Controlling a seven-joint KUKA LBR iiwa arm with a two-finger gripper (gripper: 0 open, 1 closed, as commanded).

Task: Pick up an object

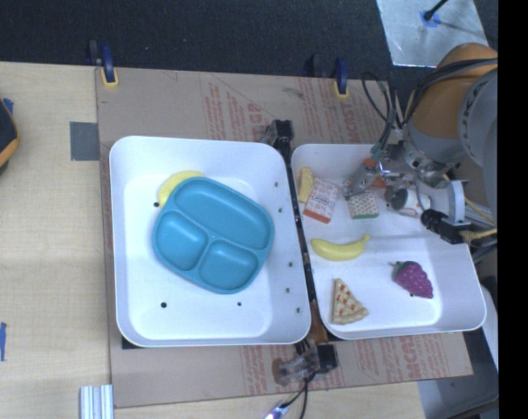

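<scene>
The right bin (456, 317) holds a yellow banana (339, 248), a pizza slice (346, 302), a purple grape bunch (413, 278), a white and red packet (320, 202), a small yellow piece (305, 184) and a small checkered square (362, 205). My gripper (375, 184) is low over the far part of this bin, just above and right of the checkered square. I cannot tell whether it touches the square. Nothing visibly hangs from the gripper.
In the left bin (137, 304) a blue divided plate (213, 233) lies on top of a yellow thing (176, 184). The grey arm with its orange band (451, 94) comes in from the upper right. Cables (390, 112) trail near the wrist. Clamps stand at the bins' shared edge.
</scene>
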